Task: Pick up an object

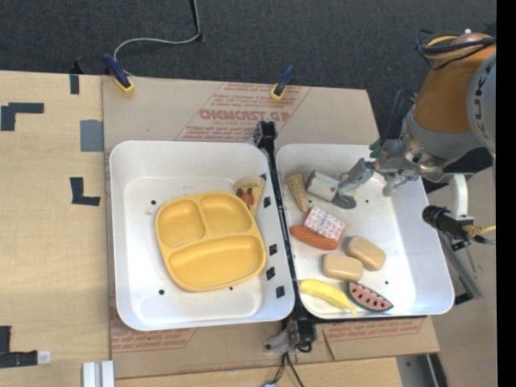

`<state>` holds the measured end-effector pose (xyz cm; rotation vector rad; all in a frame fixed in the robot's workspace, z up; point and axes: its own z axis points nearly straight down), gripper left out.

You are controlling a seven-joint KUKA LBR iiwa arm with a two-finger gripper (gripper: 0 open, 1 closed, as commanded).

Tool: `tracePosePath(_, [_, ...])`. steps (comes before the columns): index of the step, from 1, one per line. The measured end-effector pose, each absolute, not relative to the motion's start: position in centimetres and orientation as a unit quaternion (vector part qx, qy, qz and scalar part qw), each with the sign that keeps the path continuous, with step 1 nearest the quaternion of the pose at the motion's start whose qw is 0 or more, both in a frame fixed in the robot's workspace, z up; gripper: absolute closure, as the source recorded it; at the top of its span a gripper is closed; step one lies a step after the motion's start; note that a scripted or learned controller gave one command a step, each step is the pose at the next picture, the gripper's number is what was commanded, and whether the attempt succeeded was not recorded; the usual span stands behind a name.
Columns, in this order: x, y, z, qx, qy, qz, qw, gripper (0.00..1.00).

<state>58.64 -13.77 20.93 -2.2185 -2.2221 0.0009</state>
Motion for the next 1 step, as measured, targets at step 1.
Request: tracePosePath(1, [60.89, -18.62, 8.69, -0.707, -0.707, -0.0006, -0.002, 0.0])
